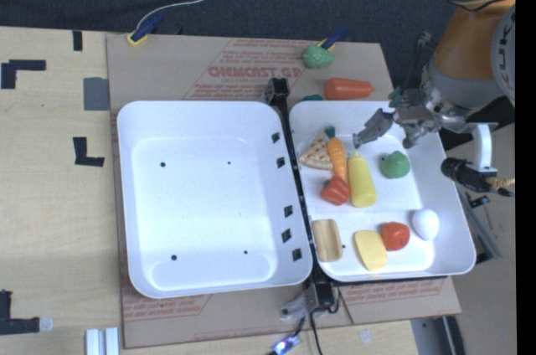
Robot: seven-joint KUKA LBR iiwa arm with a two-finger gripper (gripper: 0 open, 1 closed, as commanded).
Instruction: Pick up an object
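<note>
Hovering over the far part of the right bin, my gripper had its two fingers spread apart with nothing between them. One finger pointed toward the bin's middle, the other sat nearer my wrist.

Just below me lay a green round piece, apart from my fingers. To its left stood a yellow corn-like piece, touching an orange carrot and a red strawberry-like piece. A pizza-slice wedge rested beside the carrot (its tip pointing at the divider between the bins).

Nearer the front edge sat a white egg, a red tomato-like piece, a yellow lump and a tan bread-like block.

Beyond the bin, on the cardboard, lay a red pepper-like piece and a green leafy piece. The left bin sat alongside, touching the right one.
</note>
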